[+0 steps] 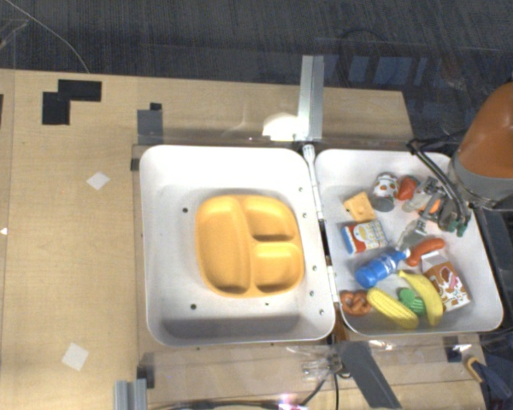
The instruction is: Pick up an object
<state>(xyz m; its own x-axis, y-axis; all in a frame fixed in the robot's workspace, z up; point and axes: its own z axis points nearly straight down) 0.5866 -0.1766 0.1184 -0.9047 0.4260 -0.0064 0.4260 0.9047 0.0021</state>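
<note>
Pincer [439, 211] hung at the frame's right over the right bin [494, 310], grip state unclear; blue bottle [380, 268] lay diagonally, cap toward upper right.

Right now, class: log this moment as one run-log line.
arm: over right bin | claw: above toys, holding nothing seen | left bin: yellow tray | pick: not yet done
</note>
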